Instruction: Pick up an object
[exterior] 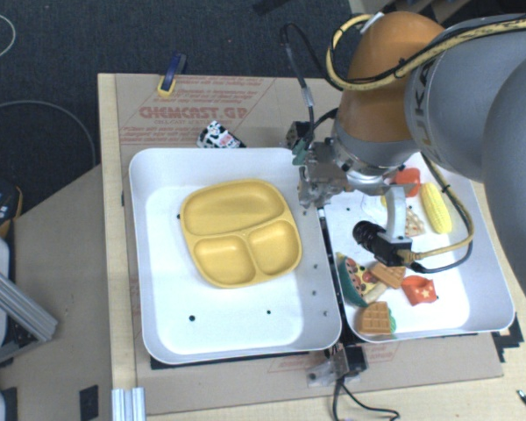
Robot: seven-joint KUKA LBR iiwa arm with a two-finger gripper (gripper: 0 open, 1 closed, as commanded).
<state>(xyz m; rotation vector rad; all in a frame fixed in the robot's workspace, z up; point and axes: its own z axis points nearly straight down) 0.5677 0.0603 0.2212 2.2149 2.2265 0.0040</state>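
The right bin (486, 301) holds toy food: a yellow corn cob (436, 207), an orange-red piece (408, 181), a red piece (421, 290), a waffle (376, 319), a pizza slice (355, 279) and a brown cracker (388, 275). A yellow divided plate (239, 231) lies in the left bin (158, 305). My gripper (309, 189) hangs low over the wall between the two bins, at their far end, just right of the plate's far right corner. The wrist hides what lies under it.
On the bench behind the left bin lie a black-and-white toy (217, 136) and a blue and yellow tool (170, 75). The arm covers the far part of the right bin.
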